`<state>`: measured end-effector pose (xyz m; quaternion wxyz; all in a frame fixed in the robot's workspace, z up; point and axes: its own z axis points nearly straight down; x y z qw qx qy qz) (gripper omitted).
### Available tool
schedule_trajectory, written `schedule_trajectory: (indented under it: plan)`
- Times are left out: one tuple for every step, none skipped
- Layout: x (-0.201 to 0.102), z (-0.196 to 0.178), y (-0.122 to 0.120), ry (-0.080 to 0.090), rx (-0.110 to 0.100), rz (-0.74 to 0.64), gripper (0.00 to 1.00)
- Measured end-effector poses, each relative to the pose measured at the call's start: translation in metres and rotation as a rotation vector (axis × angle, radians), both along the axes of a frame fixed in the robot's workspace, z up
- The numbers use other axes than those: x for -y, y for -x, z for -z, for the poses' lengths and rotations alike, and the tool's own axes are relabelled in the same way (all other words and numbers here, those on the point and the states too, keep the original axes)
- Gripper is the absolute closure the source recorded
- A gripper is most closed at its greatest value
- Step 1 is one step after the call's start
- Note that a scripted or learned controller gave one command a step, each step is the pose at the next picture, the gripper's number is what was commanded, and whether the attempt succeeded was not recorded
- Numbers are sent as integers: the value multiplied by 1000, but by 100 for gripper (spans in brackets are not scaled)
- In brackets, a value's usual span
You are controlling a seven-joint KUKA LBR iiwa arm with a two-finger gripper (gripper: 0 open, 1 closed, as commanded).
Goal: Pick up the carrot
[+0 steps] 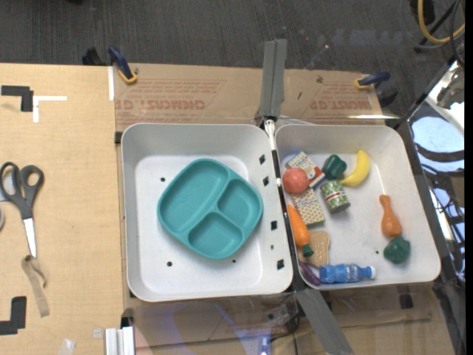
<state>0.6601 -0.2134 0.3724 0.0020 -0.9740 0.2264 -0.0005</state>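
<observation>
We saw the carrot lying at the right bin's left wall, below a red ball; state of the jaws: cannot tell.

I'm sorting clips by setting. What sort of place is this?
Probably a robotics lab bench: two white bins clamped over cardboard, toy food such as a carrot and banana, loose cables.

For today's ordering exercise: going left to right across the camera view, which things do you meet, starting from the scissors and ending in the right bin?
scissors → teal divided plate → carrot → small can → banana → green toy vegetable
</observation>
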Motion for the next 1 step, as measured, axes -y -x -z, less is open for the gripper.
schedule_trajectory:
  plan:
    - [6, -11, 2, 0, 2, -258, 100]
